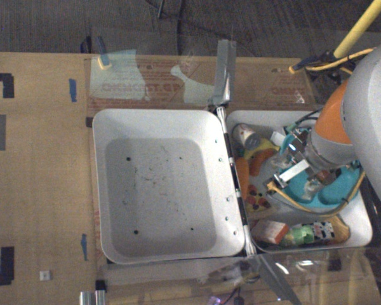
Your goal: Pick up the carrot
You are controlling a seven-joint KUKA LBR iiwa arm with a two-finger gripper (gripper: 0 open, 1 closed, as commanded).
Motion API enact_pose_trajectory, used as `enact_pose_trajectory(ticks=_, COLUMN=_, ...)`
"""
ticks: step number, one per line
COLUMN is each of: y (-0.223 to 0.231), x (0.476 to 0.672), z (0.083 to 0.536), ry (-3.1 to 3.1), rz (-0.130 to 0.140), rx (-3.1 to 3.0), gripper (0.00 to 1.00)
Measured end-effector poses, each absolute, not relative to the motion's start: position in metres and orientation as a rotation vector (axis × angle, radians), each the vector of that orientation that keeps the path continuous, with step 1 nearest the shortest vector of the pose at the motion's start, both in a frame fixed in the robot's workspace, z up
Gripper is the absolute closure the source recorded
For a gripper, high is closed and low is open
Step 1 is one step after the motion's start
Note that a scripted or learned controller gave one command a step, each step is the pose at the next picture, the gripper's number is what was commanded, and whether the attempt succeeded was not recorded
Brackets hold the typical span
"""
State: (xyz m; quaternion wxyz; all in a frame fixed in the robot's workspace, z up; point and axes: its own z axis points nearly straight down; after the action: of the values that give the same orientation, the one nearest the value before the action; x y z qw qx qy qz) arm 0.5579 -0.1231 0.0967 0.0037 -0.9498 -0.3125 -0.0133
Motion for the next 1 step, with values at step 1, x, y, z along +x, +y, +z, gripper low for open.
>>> enact_pose_trajectory(ticks=1, y=-0.1129, x=0.6011, z=0.0911, ry=-0.659, rz=-0.012, rx=-3.067, gripper=0.00)
